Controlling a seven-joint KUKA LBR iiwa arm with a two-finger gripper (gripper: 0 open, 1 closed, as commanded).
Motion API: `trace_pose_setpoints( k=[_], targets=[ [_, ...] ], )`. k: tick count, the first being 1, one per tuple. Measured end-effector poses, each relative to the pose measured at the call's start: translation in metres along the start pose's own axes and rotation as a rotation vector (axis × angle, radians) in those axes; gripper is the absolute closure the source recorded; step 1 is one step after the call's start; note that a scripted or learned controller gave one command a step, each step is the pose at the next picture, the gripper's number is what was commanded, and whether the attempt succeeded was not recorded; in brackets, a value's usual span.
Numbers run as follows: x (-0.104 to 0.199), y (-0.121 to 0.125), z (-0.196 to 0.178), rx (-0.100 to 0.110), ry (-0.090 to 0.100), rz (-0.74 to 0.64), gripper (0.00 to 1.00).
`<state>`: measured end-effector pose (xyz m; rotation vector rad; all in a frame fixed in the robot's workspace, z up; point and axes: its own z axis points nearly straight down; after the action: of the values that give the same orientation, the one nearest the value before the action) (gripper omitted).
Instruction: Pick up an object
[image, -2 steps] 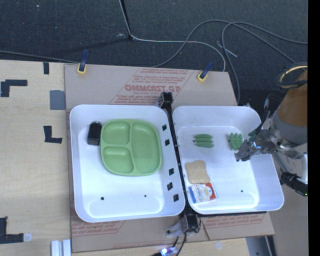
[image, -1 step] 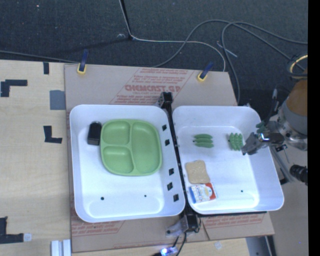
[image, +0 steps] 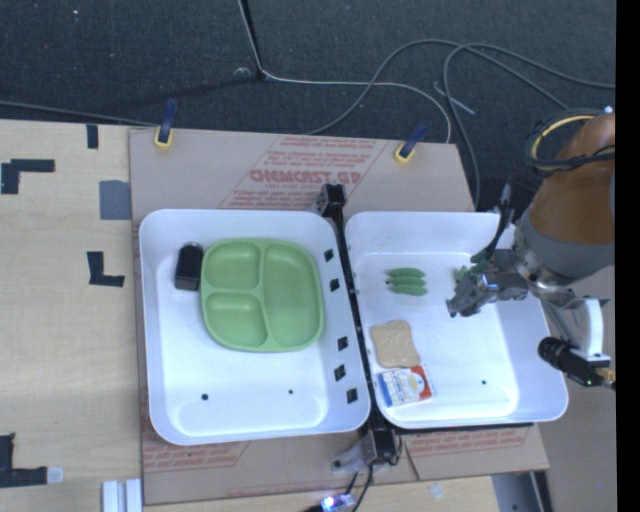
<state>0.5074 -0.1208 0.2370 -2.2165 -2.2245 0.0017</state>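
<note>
We look down on a desk (image: 60, 300) bearing two shallow white bins side by side: the left bin (image: 165, 390) holds a green divided plate (image: 262, 295) with a small black block (image: 188, 267) touching its left edge. The right bin (image: 520, 395) holds a green pea pod (image: 406, 281) near its upper middle, a tan slice of bread (image: 395, 343) below it, and a small red and white packet (image: 405, 385) just beside the bread at the bin's near wall. The arm's hand (image: 466, 297) hovers over the right side of this bin, right of the pea pod and apart from it, holding nothing we can see, and we cannot tell whether it is apart or together.
</note>
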Motion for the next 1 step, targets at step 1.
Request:
trace_pose_setpoints(
  k=[1],
  targets=[
    [0.0484,0.0017,0.0112,0.001,0.001,-0.002,1.00]
  ],
)
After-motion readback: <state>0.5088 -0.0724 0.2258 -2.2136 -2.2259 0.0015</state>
